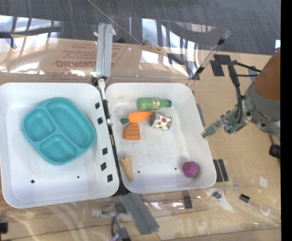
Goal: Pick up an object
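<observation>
The right bin (196, 114) holds a green bottle (153, 103) lying on its side, an orange carrot (139, 117), a small patterned can (161, 121), a brown waffle piece (132, 132), a tan cone (127, 167) near the front left, and a purple ball (190, 169) at the front right. My gripper (221, 127) hangs outside the bin, just right of its right wall, above the bench. Nothing shows between its fingers.
The left bin (10, 174) bears a teal sectioned plate (58, 130). A clear plastic wall stands behind both bins. Black tape marks dot the wooden bench (246, 185) to the right of the bins.
</observation>
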`<state>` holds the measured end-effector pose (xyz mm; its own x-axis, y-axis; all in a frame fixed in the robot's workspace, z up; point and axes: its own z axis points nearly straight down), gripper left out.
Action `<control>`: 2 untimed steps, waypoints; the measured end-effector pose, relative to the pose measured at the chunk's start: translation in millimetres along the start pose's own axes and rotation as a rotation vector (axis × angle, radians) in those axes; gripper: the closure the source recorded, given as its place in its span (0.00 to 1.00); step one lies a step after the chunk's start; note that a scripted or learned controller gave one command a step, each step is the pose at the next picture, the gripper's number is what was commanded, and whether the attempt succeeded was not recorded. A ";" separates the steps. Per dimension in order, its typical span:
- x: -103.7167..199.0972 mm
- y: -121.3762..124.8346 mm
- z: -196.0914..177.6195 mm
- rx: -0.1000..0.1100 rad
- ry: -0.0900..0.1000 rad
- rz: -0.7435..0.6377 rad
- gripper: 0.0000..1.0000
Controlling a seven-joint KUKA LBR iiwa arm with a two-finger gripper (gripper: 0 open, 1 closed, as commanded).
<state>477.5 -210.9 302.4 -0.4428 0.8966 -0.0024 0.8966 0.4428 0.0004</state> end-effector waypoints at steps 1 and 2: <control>-0.1 -0.2 -2.0 -0.001 -0.001 0.247 1.00; -0.5 0.9 0.1 0.000 0.000 0.545 1.00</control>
<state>478.5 -211.0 302.3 0.0858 0.9963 -0.0020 0.9963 -0.0858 0.0012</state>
